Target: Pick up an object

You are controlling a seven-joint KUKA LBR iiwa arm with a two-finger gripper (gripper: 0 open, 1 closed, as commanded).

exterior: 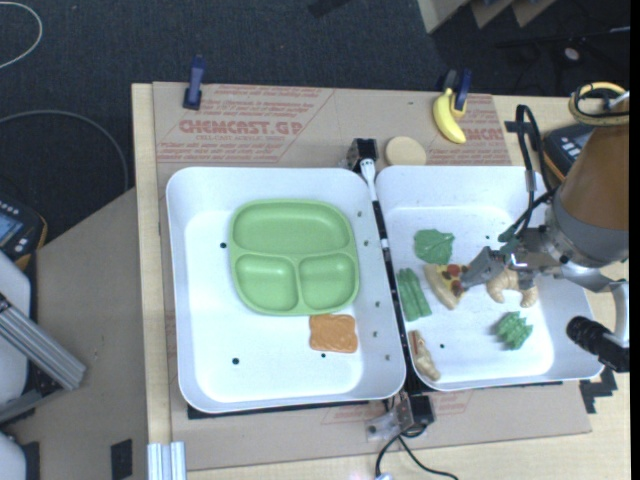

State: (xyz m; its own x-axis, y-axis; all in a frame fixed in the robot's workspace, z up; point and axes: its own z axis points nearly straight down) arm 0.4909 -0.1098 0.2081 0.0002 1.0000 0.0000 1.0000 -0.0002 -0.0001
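1. Dark carpet (90,48) covered the floor around the bench.
2. A pale wooden bench top (250,113) bore red lettering.
3. Thin cables (25,28) lay looped on the carpet.

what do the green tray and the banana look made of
Green tray: probably moulded plastic, matte, going by its even pale colour and rounded compartment edges. Banana: likely a plastic toy, given its uniform yellow and slight sheen, though it is too small to be sure.
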